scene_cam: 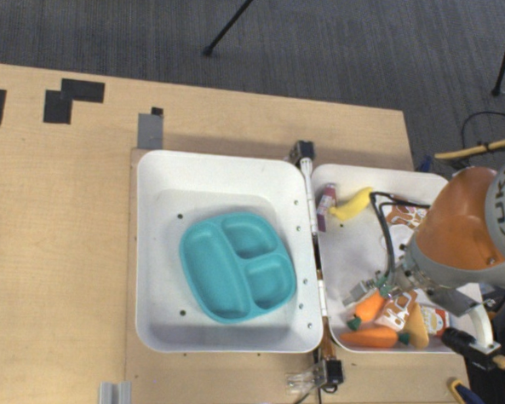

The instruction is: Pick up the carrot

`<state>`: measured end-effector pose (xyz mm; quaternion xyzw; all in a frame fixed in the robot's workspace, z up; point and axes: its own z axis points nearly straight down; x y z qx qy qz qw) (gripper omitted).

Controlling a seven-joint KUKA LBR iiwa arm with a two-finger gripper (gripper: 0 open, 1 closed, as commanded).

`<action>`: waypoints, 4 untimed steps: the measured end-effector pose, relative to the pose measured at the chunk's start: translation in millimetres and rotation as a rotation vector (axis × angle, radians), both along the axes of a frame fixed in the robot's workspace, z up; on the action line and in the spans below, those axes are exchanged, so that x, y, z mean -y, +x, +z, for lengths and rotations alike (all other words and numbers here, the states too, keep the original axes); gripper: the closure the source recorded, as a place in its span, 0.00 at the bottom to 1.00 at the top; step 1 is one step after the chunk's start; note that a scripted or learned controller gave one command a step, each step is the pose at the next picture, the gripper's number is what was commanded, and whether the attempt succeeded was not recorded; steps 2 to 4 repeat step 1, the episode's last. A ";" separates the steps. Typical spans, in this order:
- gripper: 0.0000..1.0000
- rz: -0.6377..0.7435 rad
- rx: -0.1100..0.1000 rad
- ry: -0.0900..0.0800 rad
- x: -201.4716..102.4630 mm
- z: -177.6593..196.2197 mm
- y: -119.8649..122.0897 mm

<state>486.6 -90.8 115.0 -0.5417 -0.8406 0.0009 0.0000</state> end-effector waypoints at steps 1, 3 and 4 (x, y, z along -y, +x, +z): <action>1.00 0.005 0.013 0.000 -2.4 13.3 4.8; 1.00 0.005 0.013 0.000 -2.4 13.3 4.8; 1.00 0.005 0.013 0.000 -2.4 13.3 4.8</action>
